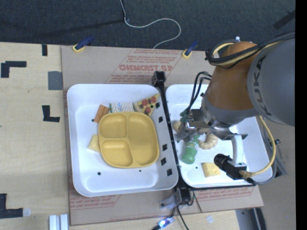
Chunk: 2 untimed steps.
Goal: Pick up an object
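My gripper [188, 130] hangs low over the left part of the right bin [254, 176], below the arm's orange wrist. A green bottle [189, 152] lies just beneath and in front of it, close to the gripper but not visibly between the fingers. A pale croissant-shaped piece [210, 141] rests to the right of the bottle. Further front lies a yellow cheese-like block [209, 169]. A small beige item [176, 126] peeks out at the gripper's left side, against the bin's wall.
The left bin [79, 176] holds a yellow divided plate [129, 139]. Behind the plate are an orange strip [101, 112], a patterned piece [121, 107] and a pizza slice [148, 104]. A yellow wedge [93, 143] pokes out at its left.
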Each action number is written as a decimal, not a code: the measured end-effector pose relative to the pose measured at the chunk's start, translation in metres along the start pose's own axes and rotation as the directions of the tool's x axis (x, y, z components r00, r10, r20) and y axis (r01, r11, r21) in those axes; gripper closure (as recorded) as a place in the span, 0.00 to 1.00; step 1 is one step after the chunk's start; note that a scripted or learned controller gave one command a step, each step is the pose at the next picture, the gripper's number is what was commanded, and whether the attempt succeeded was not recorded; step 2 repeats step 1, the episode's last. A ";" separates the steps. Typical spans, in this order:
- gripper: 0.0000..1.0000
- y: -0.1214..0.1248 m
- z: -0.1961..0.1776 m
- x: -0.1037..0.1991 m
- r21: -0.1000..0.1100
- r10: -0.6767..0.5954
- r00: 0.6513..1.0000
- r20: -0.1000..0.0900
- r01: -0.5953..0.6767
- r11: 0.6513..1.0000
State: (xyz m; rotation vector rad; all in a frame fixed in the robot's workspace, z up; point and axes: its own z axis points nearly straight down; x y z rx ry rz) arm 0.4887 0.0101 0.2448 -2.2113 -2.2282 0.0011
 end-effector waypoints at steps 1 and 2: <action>1.00 -0.006 0.004 0.049 0.002 0.001 1.000 0.001 -0.001 1.000; 1.00 -0.006 0.004 0.049 0.002 0.001 1.000 0.001 -0.001 1.000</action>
